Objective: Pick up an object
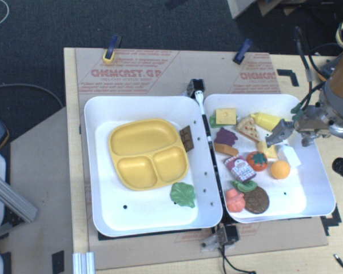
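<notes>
On the left side of the worktop (74, 153), the left bin (97, 170) carries a yellow divided plate (148, 153), three compartments facing up. A small brown chocolate-bar piece (186, 137) leans at the plate's right edge, and a green lettuce leaf (183, 194) lies just below the plate. Red print on the brown board behind the bins reads "CHEMCAST", repeated at an angle.

Across the divider now, into the right bin (314, 196), and it's crowded. A yellow cheese square (226, 116) up top, a purple piece (225, 136) below it, then a sausage-like piece (225, 149). A small packaged item (238, 167) with a label too small to read sits beside a red tomato (257, 160). Lower down, a pink piece (235, 200) touches a dark brown round patty (256, 200). A pizza slice (247, 128) lies near a yellow banana-like piece (267, 120), and an orange ball (280, 169) sits apart to the right.

Over at the right, the gripper (284, 135) hangs over the bin's upper middle, the arm (337, 96) reaching in from the edge. Its fingers (278, 132) look spread apart with nothing between them, tips just beside the pizza slice and above a pale yellow block (270, 151).
</notes>
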`<state>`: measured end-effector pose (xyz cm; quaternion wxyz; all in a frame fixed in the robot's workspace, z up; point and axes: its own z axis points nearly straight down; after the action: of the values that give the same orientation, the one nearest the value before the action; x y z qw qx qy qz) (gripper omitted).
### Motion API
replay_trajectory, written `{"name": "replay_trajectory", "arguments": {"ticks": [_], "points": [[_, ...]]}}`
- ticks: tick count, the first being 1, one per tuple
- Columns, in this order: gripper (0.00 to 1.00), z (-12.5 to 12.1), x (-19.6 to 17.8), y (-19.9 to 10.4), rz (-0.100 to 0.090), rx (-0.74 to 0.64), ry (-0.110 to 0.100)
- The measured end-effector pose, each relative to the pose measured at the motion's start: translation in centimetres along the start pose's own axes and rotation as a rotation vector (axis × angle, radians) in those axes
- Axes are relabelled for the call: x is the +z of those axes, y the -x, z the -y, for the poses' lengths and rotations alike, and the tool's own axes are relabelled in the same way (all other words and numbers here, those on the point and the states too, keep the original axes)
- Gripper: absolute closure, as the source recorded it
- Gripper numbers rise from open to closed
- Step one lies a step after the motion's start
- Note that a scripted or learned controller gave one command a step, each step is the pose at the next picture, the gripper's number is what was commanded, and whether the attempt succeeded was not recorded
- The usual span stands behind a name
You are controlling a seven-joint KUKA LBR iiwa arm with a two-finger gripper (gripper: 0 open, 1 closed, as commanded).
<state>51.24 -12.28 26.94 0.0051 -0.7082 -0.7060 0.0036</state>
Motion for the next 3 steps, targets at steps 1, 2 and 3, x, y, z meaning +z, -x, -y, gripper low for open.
{"name": "replay_trajectory", "arguments": {"ticks": [1, 2, 3], "points": [[0.0, -0.2, -0.6, 0.0, 0.002, -0.003, 0.012], [0.0, 0.5, 4.3, 0.5, 0.0, -0.001, 0.006], [0.0, -0.3, 10.3, 0.5, 0.0, -0.003, 0.004]]}}
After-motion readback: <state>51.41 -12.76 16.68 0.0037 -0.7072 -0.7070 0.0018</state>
